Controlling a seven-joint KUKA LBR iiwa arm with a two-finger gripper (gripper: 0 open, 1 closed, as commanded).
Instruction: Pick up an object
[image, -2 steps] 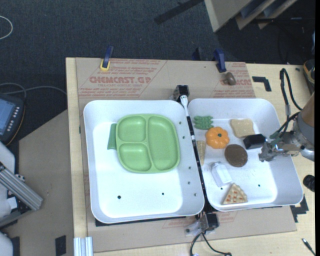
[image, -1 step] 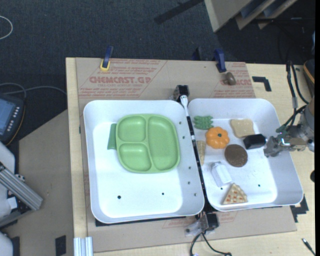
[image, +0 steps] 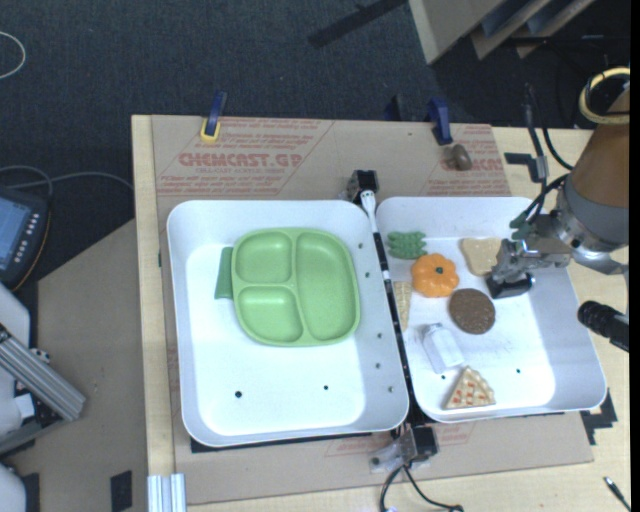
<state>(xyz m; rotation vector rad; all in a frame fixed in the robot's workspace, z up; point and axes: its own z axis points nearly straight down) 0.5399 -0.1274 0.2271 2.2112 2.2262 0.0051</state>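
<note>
Your gripper (image: 510, 268) hangs low in the right bin (image: 560, 385); grip state unclear. Brown disc (image: 472, 310), orange pumpkin (image: 435, 275), beige piece (image: 480, 254) crowd it.

Fixed overhead camera, slanted, both bins (image: 190, 330)

A shallow white left bin (image: 200, 330) on the brown cardboard-topped desk (image: 150, 200) holds a light green three-compartment plastic plate (image: 296, 286). Beside it, the shallow white right bin (image: 560, 360) contains a small green leafy toy (image: 406, 244), an orange toy pumpkin (image: 434, 275), a round dark brown patty (image: 472, 311), a tan bread-like piece (image: 478, 254), a white cylindrical item (image: 439, 348) and a triangular pizza-slice toy (image: 468, 389). The grey arm's claw (image: 508, 274) is low over the right bin, just right of the tan piece and above the patty.
</note>
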